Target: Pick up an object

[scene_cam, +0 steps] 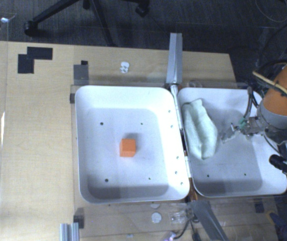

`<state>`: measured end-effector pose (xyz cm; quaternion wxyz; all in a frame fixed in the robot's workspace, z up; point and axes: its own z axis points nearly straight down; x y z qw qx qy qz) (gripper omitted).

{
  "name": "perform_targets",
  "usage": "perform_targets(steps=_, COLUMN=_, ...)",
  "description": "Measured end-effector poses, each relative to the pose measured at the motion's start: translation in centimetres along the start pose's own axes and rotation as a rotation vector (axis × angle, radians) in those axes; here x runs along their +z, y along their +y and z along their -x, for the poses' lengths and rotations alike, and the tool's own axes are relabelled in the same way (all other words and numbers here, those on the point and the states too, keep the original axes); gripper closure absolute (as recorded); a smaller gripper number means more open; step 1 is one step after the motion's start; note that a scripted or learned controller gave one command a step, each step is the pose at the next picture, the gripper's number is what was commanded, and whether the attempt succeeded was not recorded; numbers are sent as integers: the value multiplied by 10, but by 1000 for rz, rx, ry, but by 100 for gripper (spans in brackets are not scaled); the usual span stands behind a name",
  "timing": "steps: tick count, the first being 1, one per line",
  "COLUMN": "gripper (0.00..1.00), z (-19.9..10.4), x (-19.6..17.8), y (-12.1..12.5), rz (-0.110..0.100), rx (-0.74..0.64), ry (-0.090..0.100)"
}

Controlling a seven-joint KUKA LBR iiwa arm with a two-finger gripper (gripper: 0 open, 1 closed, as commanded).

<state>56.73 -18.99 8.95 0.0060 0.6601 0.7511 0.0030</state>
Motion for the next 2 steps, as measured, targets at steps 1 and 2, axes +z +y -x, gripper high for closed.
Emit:
perform_targets(steps=1, gripper=100, z=0, x=-13, y=3, rz=6, rx=0, ry=-1)
perform_targets(steps=2, gripper=100, z=26, x=-109, y=80, rz=-7, rx=223, ry=1)
